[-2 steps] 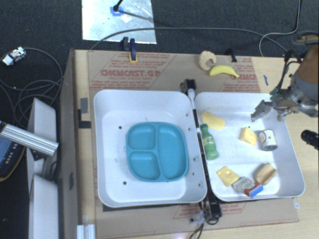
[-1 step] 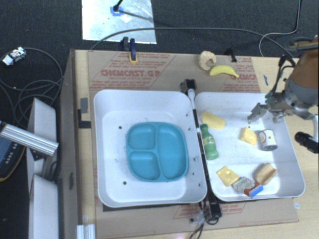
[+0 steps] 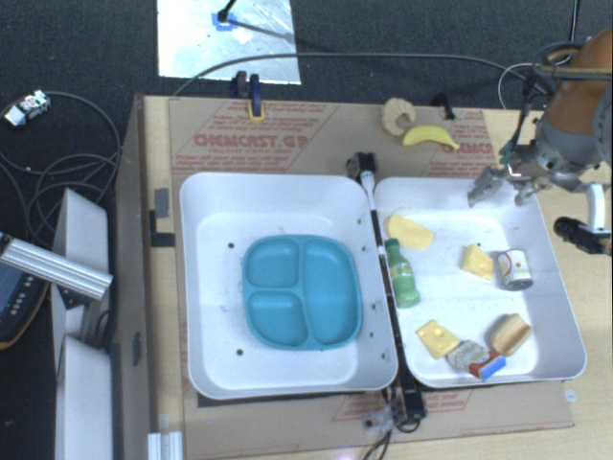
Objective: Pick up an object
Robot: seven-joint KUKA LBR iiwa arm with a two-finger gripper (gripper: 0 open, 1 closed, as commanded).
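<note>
Seven objects wait unpicked in the right bin [image 3: 546, 247]; at its one o'clock, the gripper [image 3: 505, 184] hovers spread, holding nothing.

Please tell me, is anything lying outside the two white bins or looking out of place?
Yes. A yellow banana and a beige roll of tape lie on the cardboard behind the right bin, outside it. The green bottle lies on its side against the divider. Nothing looks spilled or broken.

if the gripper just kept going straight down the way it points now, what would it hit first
Probably bare floor at the right bin's upper right corner. The gripper hangs over that spot with no item under it; the nearest, a yellow block, lies lower in the view. Depth is hard to judge.
</note>
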